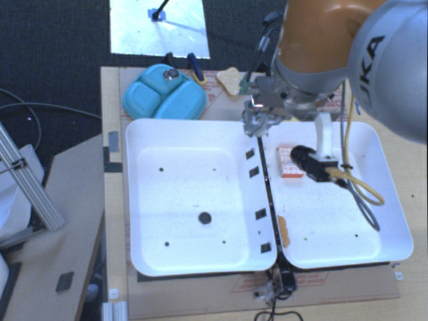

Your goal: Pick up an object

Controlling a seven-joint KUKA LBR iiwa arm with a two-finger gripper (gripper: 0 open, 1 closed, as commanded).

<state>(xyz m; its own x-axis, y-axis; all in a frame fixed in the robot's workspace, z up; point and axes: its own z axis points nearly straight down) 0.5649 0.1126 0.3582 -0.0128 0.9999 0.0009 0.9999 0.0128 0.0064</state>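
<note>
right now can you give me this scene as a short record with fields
arm: reaches in from the right, above the right bin
gripper: over the divider at the bins' far end
left bin: one small dark disc
right bin: red and white box, orange piece near the divider
behind bins: blue container

- My arm (pixel 334 39) blocks the right bin's (pixel 391 199) far end.
- A small box (pixel 289 162) and orange piece (pixel 283 231) crowd its left side.
- The left bin (pixel 144 199) lies open, bar a small dark disc (pixel 204 217).
</note>
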